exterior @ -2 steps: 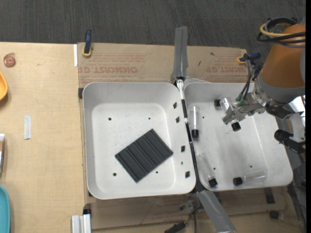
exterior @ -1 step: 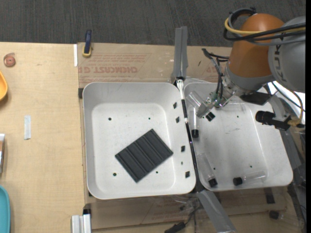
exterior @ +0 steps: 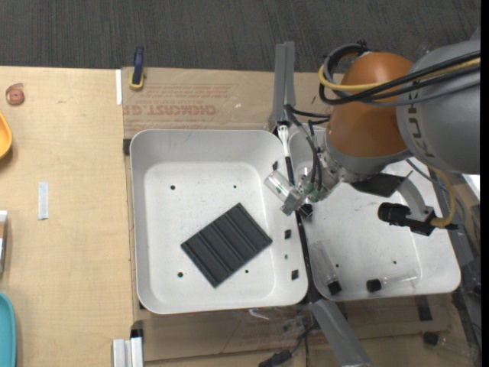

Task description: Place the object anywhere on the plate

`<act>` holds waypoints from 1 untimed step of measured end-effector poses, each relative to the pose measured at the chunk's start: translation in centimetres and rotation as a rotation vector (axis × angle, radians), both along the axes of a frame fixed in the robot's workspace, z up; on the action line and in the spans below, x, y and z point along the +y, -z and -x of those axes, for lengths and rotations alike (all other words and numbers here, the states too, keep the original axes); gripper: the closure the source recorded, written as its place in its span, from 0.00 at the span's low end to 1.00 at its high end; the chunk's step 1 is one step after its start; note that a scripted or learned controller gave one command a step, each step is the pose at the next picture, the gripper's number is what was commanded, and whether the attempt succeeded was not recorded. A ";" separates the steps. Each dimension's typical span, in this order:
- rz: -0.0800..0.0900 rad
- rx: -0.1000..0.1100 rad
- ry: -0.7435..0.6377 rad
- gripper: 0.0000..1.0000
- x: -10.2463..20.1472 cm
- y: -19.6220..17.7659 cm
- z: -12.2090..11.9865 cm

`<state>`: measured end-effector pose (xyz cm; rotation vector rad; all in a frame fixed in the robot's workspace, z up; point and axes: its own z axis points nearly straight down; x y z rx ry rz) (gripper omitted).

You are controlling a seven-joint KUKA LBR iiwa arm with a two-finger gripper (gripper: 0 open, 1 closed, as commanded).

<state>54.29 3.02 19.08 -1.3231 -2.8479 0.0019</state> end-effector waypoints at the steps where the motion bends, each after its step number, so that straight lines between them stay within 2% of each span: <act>1: 0.000 0.001 -0.137 1.00 2.0 -0.4 3.8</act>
